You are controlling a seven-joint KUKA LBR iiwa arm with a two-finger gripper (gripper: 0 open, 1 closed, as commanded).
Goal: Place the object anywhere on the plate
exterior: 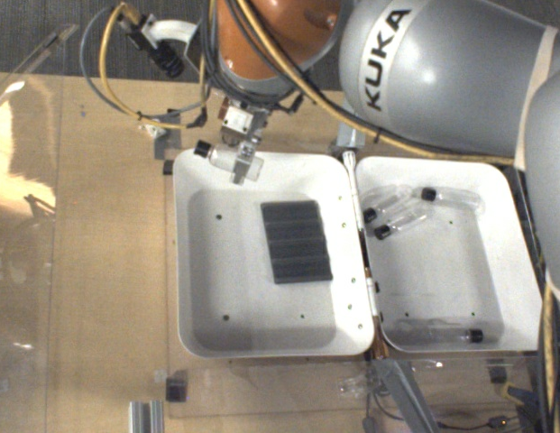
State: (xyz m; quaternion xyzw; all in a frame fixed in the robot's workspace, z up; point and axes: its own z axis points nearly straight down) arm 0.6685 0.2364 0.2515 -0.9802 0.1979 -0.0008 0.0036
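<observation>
The hand (244,156) hangs over the far-left corner of the left bin (197,269). A small clear vial with a black cap (218,157) sits between its fingers, lying roughly sideways with the cap end pointing left, out past the bin's rim. The fingers are closed around the vial body; the grip looks to be near the end away from the cap.

The dark ribbed plate (297,241) lies flat on the left bin's floor, right of centre and well apart from the hand. More clear vials (401,210) lie in the right bin (523,269), with another one (460,335) near its front wall.

Step in hand, as judged: carry the vial to the plate and release it.

Notes for doing it well:
- Move toward the bin's middle before descending, so the vial clears the rim.
- Lower close to the plate before opening. A round vial dropped from height would likely roll off.
- Lay the vial along the plate's ribs if possible; the grooves may hold it.
- Aim for the plate's centre, leaving margin on all sides.
</observation>
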